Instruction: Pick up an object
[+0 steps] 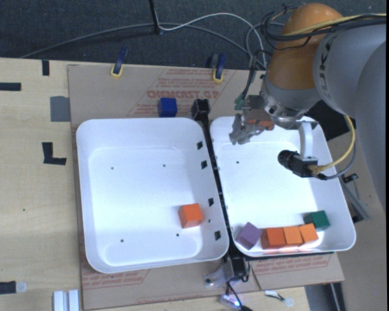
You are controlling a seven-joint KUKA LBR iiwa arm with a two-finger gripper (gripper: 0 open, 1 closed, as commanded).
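Orange cube [190, 215] in left bin [97, 141], toward lower right, near divider; turned slightly off bin edges, no long axis. Wide bare floor up and left of it. Row along lower edge of right bin [259, 167]: purple block [248, 235], orange blocks [289, 236] side by side running left-right, green block [318, 220] at right end. Bare floor above row. Gripper [241, 135] over right bin's upper left corner; opening of claw cannot be told, nothing seen in it. Blue block [168, 106] outside bins, on cardboard [149, 89] with red print, unreadable.
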